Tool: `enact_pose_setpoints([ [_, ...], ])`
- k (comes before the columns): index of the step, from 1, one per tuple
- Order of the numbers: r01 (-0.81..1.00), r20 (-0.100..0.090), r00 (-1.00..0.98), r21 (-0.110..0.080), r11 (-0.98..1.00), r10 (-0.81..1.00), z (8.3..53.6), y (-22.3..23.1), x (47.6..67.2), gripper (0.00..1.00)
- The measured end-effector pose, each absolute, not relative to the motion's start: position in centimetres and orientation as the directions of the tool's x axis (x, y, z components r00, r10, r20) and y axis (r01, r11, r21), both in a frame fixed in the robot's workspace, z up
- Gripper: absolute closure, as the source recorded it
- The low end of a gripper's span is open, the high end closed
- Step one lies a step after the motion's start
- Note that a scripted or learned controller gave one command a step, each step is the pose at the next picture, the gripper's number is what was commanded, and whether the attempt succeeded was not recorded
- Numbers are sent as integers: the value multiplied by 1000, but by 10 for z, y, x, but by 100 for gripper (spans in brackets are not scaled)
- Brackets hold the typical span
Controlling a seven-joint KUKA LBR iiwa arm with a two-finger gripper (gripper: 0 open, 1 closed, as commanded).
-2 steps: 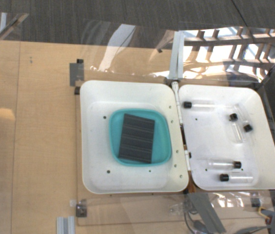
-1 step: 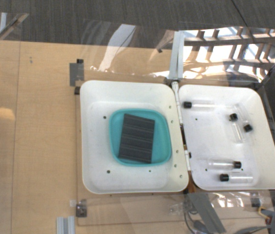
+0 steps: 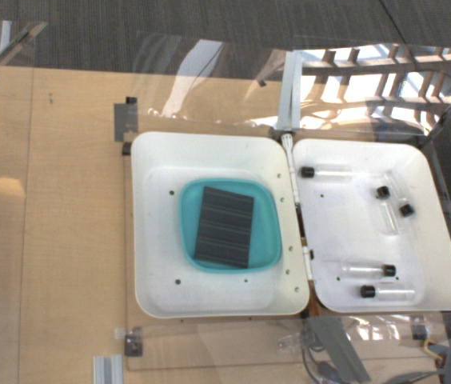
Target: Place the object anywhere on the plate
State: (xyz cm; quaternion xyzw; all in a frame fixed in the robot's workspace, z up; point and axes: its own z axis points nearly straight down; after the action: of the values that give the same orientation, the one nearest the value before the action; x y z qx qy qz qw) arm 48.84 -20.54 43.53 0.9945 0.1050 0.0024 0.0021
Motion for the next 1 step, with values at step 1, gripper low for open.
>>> enact_pose_setpoints([
  [1,209,4,978,5,-978,209,435,-205,488,0],
])
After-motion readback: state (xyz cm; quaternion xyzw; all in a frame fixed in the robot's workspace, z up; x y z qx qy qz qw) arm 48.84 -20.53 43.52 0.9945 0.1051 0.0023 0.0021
